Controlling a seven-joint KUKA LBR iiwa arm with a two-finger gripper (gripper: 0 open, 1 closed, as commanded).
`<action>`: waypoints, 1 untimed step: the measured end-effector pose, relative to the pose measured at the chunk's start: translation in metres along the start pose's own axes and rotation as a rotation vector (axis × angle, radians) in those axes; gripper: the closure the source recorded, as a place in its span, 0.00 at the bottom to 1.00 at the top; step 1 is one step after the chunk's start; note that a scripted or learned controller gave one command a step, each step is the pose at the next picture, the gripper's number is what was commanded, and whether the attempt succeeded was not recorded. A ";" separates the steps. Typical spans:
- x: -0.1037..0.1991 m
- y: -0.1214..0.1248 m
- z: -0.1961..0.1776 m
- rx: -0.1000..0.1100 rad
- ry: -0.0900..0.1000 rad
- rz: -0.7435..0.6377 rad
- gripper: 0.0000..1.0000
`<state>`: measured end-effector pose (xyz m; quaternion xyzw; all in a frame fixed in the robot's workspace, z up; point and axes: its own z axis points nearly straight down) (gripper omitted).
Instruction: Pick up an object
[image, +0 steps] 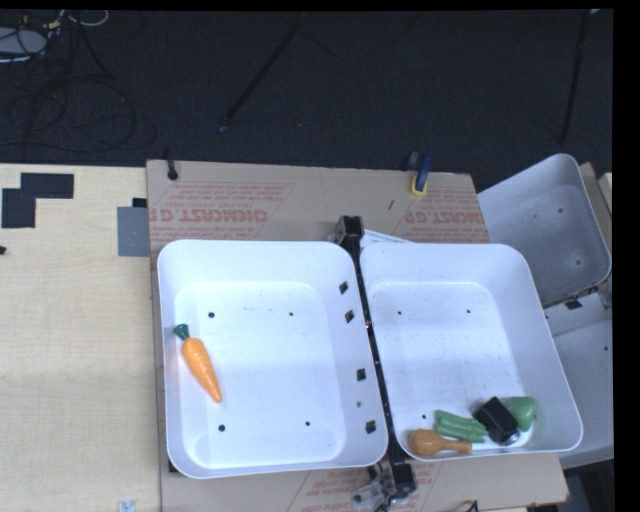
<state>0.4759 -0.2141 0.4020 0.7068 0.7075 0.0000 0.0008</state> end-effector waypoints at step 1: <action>0.002 0.031 0.092 0.011 0.005 0.000 1.00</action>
